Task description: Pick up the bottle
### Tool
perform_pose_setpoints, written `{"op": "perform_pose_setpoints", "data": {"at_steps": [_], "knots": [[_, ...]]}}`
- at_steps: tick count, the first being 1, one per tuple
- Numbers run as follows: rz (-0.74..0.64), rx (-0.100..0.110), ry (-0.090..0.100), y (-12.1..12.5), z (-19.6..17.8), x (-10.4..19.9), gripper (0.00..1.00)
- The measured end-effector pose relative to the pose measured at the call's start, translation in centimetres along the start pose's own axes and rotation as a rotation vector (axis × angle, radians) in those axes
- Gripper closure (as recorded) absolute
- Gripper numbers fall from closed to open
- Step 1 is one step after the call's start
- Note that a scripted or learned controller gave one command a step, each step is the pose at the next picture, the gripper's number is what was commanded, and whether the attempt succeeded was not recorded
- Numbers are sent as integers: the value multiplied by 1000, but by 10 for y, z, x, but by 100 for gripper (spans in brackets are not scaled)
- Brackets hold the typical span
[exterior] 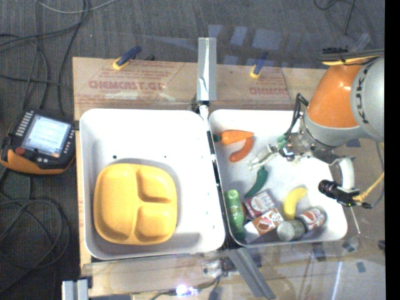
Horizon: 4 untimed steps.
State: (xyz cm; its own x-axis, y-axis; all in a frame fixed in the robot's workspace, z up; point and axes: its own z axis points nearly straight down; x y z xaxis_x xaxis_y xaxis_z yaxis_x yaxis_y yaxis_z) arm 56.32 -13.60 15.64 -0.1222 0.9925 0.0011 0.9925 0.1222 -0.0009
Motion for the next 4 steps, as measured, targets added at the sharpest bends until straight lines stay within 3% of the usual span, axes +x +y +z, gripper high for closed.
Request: {"op": "perform_pose_setpoints", "data": {"at_steps": [1, 2, 3, 4], "knots": [[-159, 2, 0, -15, -26, 74, 0], [-126, 3, -1, -30, 35, 6, 0], [-61, -7, 0, -15, 68, -9, 0], [-60, -15, -6, -13, 57, -11, 100]]}}
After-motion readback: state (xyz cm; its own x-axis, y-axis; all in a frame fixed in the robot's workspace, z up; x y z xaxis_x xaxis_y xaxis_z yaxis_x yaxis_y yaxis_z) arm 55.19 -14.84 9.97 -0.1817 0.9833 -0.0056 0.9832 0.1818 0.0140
